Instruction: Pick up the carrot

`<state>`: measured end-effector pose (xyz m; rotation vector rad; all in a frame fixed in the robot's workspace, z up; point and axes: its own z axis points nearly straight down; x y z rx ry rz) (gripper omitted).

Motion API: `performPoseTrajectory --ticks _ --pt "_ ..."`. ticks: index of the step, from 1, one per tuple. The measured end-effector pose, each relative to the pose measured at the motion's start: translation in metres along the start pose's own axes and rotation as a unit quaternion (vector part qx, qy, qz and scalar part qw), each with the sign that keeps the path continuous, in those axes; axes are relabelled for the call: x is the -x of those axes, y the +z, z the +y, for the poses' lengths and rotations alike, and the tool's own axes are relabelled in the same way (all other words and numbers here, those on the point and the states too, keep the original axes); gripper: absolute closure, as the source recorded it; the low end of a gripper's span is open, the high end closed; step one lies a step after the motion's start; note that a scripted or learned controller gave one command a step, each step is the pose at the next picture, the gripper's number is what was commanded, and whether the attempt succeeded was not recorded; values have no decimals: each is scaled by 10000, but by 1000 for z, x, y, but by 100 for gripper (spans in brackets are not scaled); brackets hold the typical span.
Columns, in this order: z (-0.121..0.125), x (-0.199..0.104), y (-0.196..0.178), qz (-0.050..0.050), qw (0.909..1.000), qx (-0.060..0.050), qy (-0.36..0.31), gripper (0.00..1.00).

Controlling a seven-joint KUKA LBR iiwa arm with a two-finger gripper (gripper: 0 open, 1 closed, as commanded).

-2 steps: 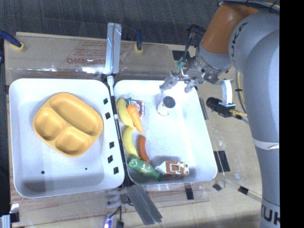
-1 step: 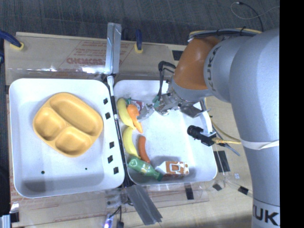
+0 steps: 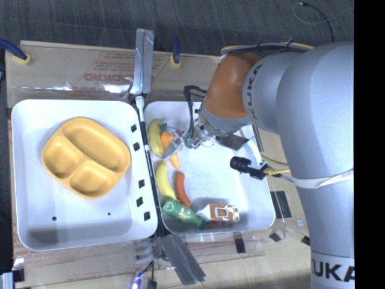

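Carrot (image 3: 169, 146) lies in the right bin (image 3: 249, 212), upper left part, wedged against a banana (image 3: 155, 136), its tip pointing down the frame. The gripper (image 3: 194, 139) hangs just right of it, low over the bin, seemingly lined up for a grasp; whether it is apart or together cannot be told. A second banana (image 3: 163, 181), sausage (image 3: 181, 189), green bottle (image 3: 182, 214) and carton (image 3: 221, 212) crowd the bin's lower edge. The left bin (image 3: 24, 221) holds a yellow tray (image 3: 85, 155).
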<state>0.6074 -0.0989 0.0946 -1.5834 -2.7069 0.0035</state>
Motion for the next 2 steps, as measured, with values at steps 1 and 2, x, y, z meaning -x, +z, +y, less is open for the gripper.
performPoseTrajectory --ticks 1,2 --pt "0 0 -9 1 10000 -13 -21 100" --pt "48 15 -97 -15 9967 14 810 100"
